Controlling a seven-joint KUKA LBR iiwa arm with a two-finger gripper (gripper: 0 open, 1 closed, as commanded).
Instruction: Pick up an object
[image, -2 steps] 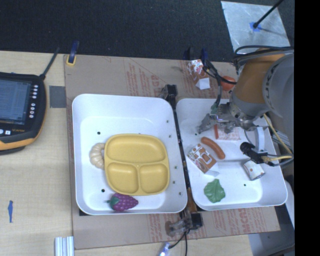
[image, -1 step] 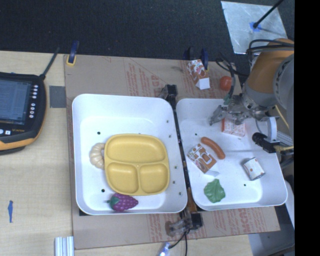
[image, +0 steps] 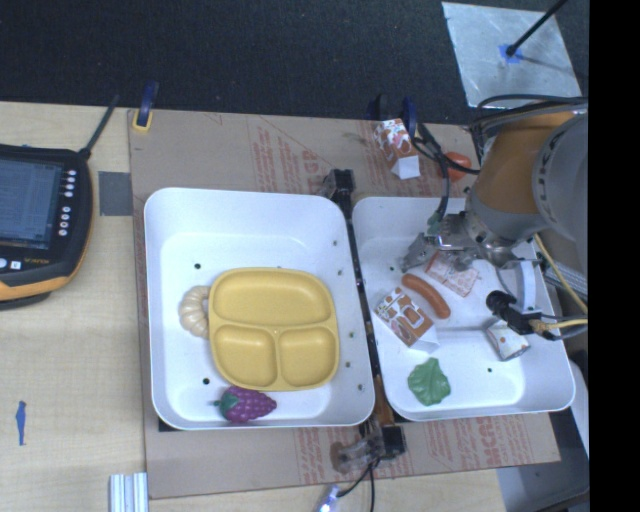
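Sausage (image: 426, 296), printed carton (image: 404, 316), lettering unreadable

Faint red lettering runs in repeated lines across the brown cardboard sheet (image: 250, 160) beneath the two white bins, most visible along its far strip and its near right edge, but none of it resolves into readable words. The small carton (image: 393, 135) at the far side of the sheet, just beyond the right bin, carries red-and-white printing that is too small to make out. In the right bin, the orange-and-white packet (image: 404, 315) and the flat red-printed wrapper (image: 455, 276) both show markings, equally illegible. The screen of the handheld pendant (image: 30, 205) at the left edge shows a display whose contents cannot be read.
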